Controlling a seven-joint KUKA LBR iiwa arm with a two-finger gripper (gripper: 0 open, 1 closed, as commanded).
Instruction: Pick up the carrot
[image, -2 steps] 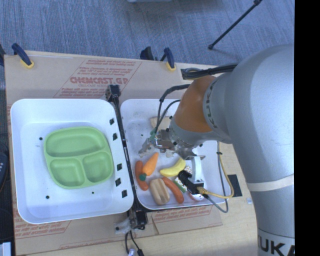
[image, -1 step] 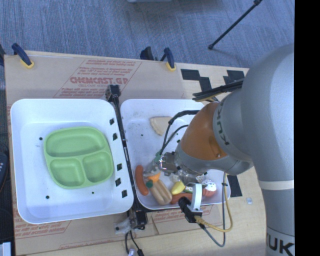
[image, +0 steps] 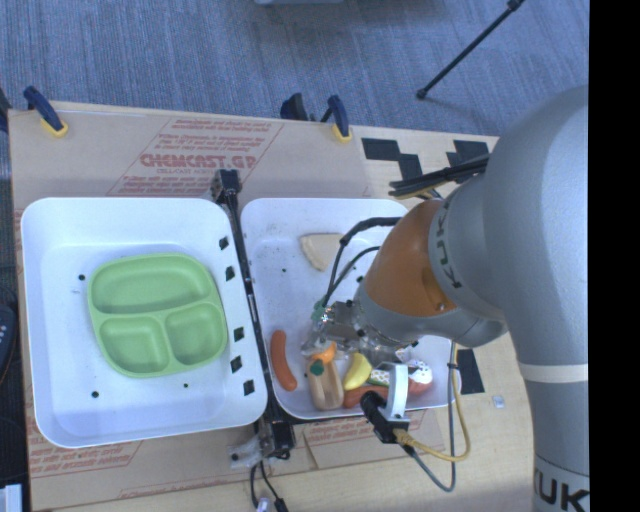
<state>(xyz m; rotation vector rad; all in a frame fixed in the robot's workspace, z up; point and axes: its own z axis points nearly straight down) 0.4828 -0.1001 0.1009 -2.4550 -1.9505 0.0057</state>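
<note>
The hand (image: 335, 345) sits low in the right bin (image: 262, 300), at the tip of the grey arm (image: 530, 250) with its orange band (image: 405, 270), which reaches in from 3 o'clock. It hangs directly above a tight heap of toy food near the bin's 6 o'clock wall. How far the hand is open cannot be told, since the wrist body and cables cover it from above, and nothing can be seen gripped in it.

Just below the hand lies a small orange piece with a green tip, which is judged to be the carrot (image: 323, 353). It touches a tan bread-like piece (image: 324, 385) at its 6 o'clock and a yellow banana-like piece (image: 357, 372) at its 4 o'clock. An orange-red sausage (image: 284, 360) lies apart at 9 o'clock of the heap. A pale wedge (image: 320, 248) rests near the bin's 12 o'clock side.

The left bin (image: 50, 300) holds a green divided plate (image: 155, 312).

By these signs the approach looks done, with the hand over the carrot. The grasp itself is unconfirmed, and the lift is still left to do.
</note>
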